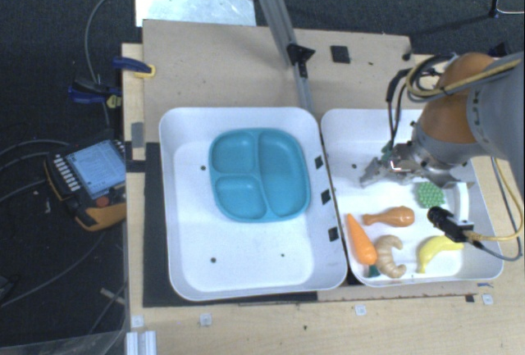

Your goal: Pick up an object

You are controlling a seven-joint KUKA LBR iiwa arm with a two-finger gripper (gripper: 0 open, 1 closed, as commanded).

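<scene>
Our gripper (373, 175) hangs in the right bin (353, 128), right of centre in the frame; we see its fingers spread a little, with nothing between them. Lower right lie a drumstick (392, 218), carrot (360, 238), banana (437, 250) and green ball (429, 195).

The white bins (176, 206) are looking like smooth, faintly glossy plastic. The blue plate (259, 175) is showing matt plastic, the table (230, 58) dull brown board.
</scene>
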